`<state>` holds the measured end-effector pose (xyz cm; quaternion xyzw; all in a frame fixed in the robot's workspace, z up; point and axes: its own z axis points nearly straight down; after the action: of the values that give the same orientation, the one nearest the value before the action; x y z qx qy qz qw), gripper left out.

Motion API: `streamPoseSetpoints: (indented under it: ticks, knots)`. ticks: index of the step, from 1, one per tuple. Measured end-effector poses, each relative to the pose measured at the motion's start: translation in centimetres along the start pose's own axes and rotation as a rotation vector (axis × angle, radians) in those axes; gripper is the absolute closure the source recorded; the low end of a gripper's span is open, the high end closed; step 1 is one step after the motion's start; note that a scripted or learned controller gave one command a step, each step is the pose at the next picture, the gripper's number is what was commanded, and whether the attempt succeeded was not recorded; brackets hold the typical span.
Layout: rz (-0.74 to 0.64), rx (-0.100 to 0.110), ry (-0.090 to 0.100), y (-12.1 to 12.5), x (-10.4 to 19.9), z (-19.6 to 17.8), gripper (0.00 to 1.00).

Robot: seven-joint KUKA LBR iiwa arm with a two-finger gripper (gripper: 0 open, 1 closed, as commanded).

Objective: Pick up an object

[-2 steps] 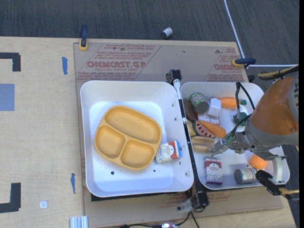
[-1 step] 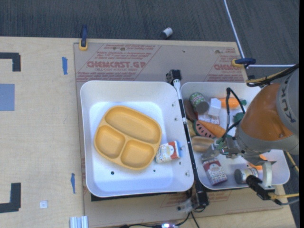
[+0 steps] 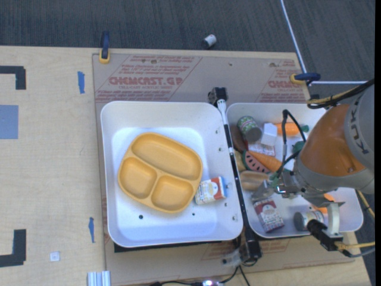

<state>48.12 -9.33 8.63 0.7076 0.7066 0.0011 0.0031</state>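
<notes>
The right bin (image 3: 351,218) holds a red-and-white packet (image 3: 269,214) near its front edge, with a small roll-shaped item (image 3: 303,220) beside it. The arm (image 3: 333,151) reaches over this bin, and the jaws sit low at about the bin's left centre (image 3: 275,186); whether they are open or closed cannot be told. Just beyond them lie a bun-like item (image 3: 255,178), a watermelon slice (image 3: 262,160) and a green can (image 3: 249,127). In the left bin (image 3: 113,159), a yellow divided tray (image 3: 159,171) rests flat, with a small carton (image 3: 211,190) touching its right edge. Both bins stand on a cardboard-covered surface (image 3: 149,76).
</notes>
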Motion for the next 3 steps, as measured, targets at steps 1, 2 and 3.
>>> streamPoseSetpoints:
  ticks: [1,2,3]
  knots:
    - [-0.003,0.001,0.003,0.0,-0.2,0.0,0.0]
    - [-0.002,-0.006,0.001,0.2,-0.3,-1.1,1.0]
    - [-0.002,-0.005,0.001,0.2,-0.3,-1.1,0.0]
